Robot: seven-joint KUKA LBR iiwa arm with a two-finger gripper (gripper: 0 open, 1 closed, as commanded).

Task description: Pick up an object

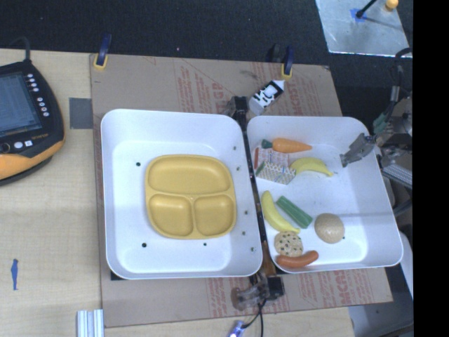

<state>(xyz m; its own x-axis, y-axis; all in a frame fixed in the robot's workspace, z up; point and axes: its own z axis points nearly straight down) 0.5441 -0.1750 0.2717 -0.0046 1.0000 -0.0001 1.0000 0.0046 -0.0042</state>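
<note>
The right bin (pixel 365 209) holds several toy foods: a carrot (pixel 289 145), a small banana (pixel 313 166), a patterned block (pixel 276 168), a longer banana (pixel 276 213), a green stick (pixel 293 211), a tan round bun (pixel 328 227), a cookie (pixel 288 243) and a sausage (pixel 297 260). My gripper (pixel 353 152) hangs over the bin's upper right corner, to the right of the small banana and apart from it. I see nothing held in it.
The left bin (pixel 119 209) carries a yellow three-compartment tray (pixel 191 195). A teach pendant (pixel 24 121) lies at the far left of the bench. A black-and-white tag (pixel 266 95) sits behind the bins. Clamps hold the cardboard at the back.
</note>
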